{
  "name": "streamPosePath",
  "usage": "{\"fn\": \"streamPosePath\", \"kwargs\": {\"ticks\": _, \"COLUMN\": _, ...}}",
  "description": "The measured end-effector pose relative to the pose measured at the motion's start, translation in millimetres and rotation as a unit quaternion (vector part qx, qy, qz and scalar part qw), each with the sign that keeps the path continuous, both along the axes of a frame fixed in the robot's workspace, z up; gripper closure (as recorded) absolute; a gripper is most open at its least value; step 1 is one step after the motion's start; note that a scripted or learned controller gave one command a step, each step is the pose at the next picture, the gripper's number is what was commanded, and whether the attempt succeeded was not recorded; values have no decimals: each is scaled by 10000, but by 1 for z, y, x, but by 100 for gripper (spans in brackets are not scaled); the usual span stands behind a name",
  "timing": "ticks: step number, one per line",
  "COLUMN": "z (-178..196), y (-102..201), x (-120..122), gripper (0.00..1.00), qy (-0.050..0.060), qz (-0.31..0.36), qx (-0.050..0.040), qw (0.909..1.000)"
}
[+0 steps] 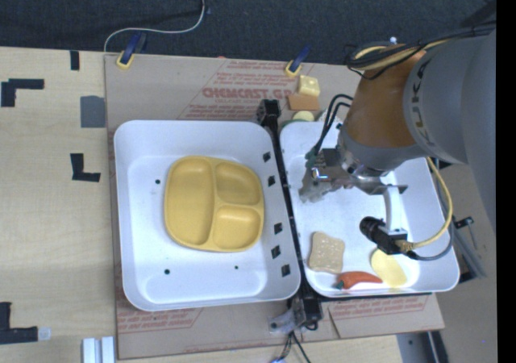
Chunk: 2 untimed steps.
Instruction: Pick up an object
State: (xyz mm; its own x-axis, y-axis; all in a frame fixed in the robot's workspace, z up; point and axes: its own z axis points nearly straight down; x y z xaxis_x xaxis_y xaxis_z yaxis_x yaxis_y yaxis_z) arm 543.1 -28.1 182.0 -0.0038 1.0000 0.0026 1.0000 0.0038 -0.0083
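The right bin (427,192) holds a tan slice of toast (326,252), a red chili pepper (359,279) and a pale yellow round piece (390,269), all near its front edge. My gripper (316,184) hangs over the left part of this bin, close to the divider between the bins and a little behind the toast. I see nothing held in it. The grey and orange arm covers the bin's back right part.
In the left bin (137,152) lies a yellow divided plate (214,202). Behind the right bin, on the cardboard, sit an orange-yellow block (305,93) and a small pale green item (302,117). A black cable (387,234) loops over the right bin.
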Motion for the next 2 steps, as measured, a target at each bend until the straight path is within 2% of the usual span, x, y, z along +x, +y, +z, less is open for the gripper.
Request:
{"fn": "streamPosePath", "kwargs": {"ticks": 1, "z": 4, "y": -81, "x": 22, "gripper": 100, "qy": -40, "qz": -44, "qx": -34, "qw": 10000}}
{"fn": "streamPosePath", "kwargs": {"ticks": 2, "z": 40, "y": 0, "x": -8, "gripper": 100, "qy": -45, "qz": 21, "qx": 6, "qw": 10000}}
